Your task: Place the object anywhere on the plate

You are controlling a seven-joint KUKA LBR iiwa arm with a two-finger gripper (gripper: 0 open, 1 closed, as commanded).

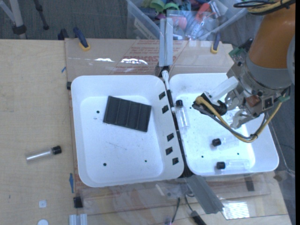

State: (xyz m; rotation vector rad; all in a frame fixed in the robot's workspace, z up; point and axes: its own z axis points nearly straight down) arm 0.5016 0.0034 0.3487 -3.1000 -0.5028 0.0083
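Camera view: left bin (84,93) holds dark plate (127,113); right bin (267,161) vials (182,115); hand (234,109) state unclear.

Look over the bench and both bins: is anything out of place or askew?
Yes. One clear vial with a black cap lies on the wooden bench, left of the left bin, while others like it lie in the right bin. The dark ribbed plate sits slightly askew to the left bin's walls.

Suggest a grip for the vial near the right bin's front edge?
Grip the clear vial across its transparent barrel, coming straight down. It lies flat, running left-right with its black cap at the left end, so probably set the fingers front and back of the barrel; the right bin wall is close by.
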